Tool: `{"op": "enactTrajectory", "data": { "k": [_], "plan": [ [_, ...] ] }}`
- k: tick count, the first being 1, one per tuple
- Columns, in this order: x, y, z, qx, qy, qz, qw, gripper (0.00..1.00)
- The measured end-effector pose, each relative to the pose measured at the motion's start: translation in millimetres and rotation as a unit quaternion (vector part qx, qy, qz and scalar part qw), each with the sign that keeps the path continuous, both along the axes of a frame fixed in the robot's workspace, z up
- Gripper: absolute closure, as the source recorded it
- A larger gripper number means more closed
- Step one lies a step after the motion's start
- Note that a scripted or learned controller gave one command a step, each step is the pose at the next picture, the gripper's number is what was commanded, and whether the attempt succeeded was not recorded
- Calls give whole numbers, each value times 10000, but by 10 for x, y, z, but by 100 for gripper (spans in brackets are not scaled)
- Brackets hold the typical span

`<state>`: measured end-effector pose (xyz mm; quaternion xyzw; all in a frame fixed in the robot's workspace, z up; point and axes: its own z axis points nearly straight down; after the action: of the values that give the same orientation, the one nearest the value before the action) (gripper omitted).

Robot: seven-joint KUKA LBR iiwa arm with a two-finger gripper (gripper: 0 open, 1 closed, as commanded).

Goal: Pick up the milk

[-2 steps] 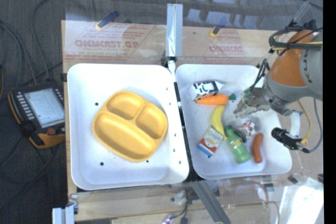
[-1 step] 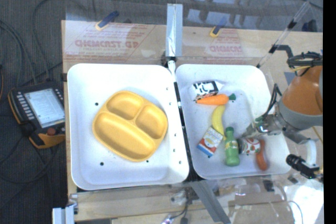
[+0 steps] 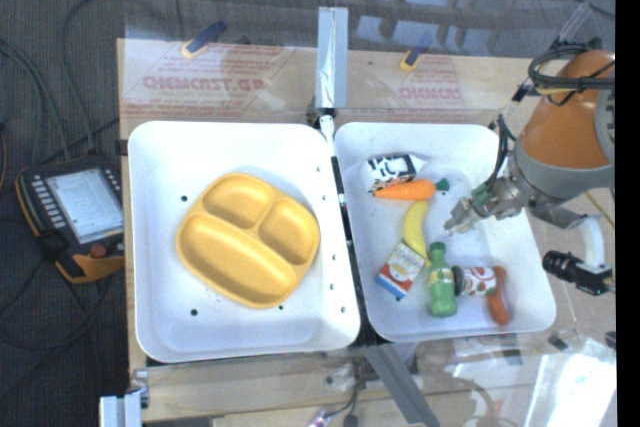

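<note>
Milk carton (image 3: 392, 169) lies on its side at the far left of the right bin (image 3: 520, 307), black-and-white, its long axis running left to right. You will find the carrot (image 3: 405, 189) just beside it on the near side, roughly parallel.

Working left to right: the left bin (image 3: 160, 315) carries a yellow divided plate (image 3: 248, 238). In the right bin, nearer than the carrot, lie a small juice box (image 3: 402, 270), a banana (image 3: 416, 225), a green bottle (image 3: 441, 281), a ketchup bottle (image 3: 473, 281) and a sausage (image 3: 497, 297).

The gripper (image 3: 462, 214) hangs over the right half of the right bin, right of the banana, with nothing between the fingers. Whether the fingers stand apart or together cannot be told at this slant.

Note the governing relation: the milk lies to the left of and farther than the gripper, well apart from it. You should expect the approach to need travel left and away, with the fingers set across the carton's short axis. Judge the carrot a likely obstruction on the near side.
</note>
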<state>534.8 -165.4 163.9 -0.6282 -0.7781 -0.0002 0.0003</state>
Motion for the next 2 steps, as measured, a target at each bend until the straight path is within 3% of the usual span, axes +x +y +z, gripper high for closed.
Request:
{"op": "enactTrajectory", "data": {
  "k": [1,2],
  "plan": [
    [-458,-228,-714,-26,-77,484,9988,100],
    [-282,559,200,-4,-1,494,9988,100]
  ]
}}
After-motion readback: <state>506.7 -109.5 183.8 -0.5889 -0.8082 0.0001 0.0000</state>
